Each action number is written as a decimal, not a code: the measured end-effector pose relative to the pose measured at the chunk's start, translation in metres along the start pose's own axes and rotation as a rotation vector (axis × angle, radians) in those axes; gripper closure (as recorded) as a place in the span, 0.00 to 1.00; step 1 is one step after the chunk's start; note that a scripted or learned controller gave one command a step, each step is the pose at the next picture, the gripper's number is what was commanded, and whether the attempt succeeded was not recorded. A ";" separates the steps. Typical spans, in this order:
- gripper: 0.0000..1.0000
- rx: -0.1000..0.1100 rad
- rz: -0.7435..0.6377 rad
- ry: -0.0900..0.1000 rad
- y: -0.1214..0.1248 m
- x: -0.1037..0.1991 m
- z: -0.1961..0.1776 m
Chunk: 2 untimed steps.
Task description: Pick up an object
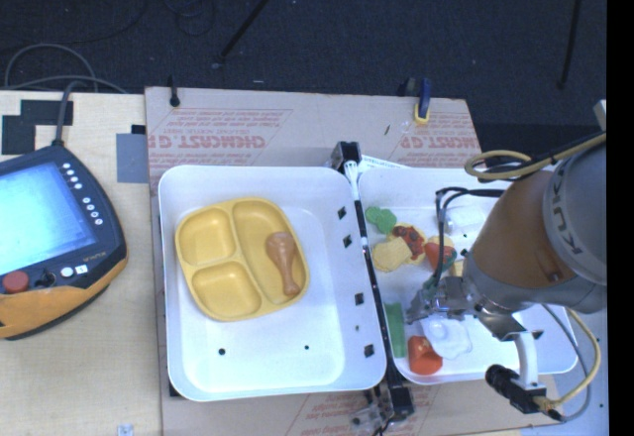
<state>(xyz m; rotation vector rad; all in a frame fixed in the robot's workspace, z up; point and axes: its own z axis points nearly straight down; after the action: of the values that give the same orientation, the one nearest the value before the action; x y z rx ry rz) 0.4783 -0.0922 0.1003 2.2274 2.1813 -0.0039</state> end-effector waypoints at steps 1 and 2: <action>1.00 0.011 -0.028 0.023 -0.001 0.060 -0.093; 1.00 0.006 -0.029 0.024 0.000 0.128 -0.222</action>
<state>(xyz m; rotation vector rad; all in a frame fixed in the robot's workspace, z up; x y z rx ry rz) 0.4775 0.0398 0.3194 2.2096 2.2284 0.0159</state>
